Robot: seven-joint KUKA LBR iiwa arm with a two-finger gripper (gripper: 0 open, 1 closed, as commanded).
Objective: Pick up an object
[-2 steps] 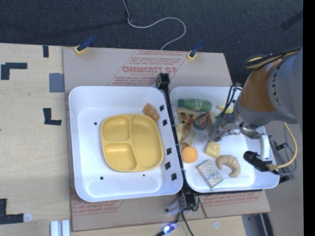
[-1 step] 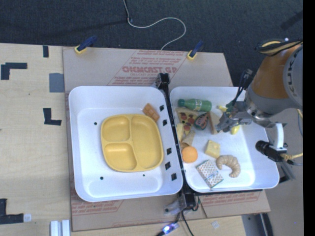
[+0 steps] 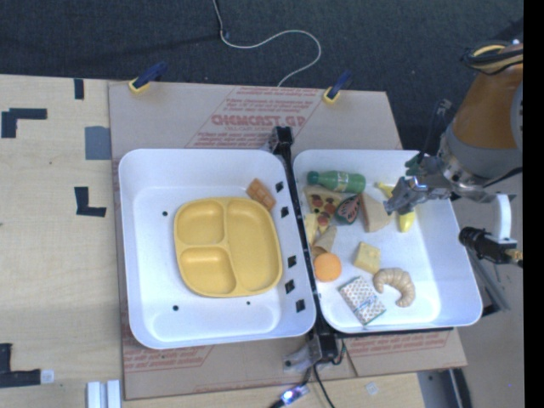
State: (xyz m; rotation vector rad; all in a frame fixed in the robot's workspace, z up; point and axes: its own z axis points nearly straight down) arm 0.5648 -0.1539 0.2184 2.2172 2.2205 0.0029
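The right bin holds several toy foods: a green bottle, a pizza slice, an orange ball, a cheese cube, a croissant, a checked packet and a yellow banana. My gripper hangs over the bin's upper right part, just above the banana and beside a pale wedge. Nothing shows between its fingers.
The left bin holds a yellow divided plate and a small brown piece near its top right. A black divider runs between the bins. Clamps and a white cable lie beyond the bins at the back.
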